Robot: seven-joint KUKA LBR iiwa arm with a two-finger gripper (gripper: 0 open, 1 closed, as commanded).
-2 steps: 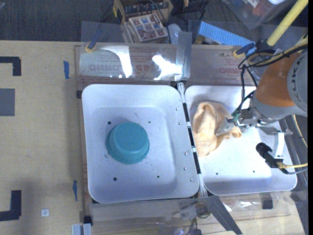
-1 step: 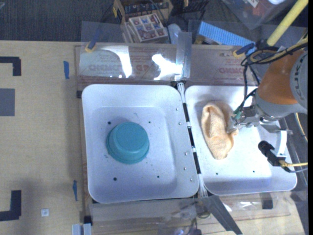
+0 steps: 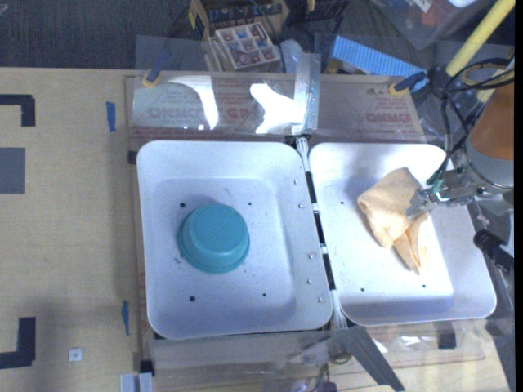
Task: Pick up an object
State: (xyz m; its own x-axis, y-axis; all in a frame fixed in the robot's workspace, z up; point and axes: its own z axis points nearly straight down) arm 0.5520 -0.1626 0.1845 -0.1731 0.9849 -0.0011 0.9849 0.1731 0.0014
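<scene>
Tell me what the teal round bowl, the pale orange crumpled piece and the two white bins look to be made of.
Teal round bowl, upside down in the left white bin: probably moulded plastic, smooth, even colour, matte sheen.
Pale orange crumpled piece in the right white bin: likely soft cloth; it folds and drapes limply.
Both bins: seemingly thin formed plastic, with rounded corners and glossy glare.

Two bins (image 3: 155, 219), one bowl (image 3: 214, 237), one cloth (image 3: 388, 207)

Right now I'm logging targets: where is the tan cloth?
The tan cloth lies crumpled in the right bin, toward its right side, with the gripper at its right edge.
</scene>
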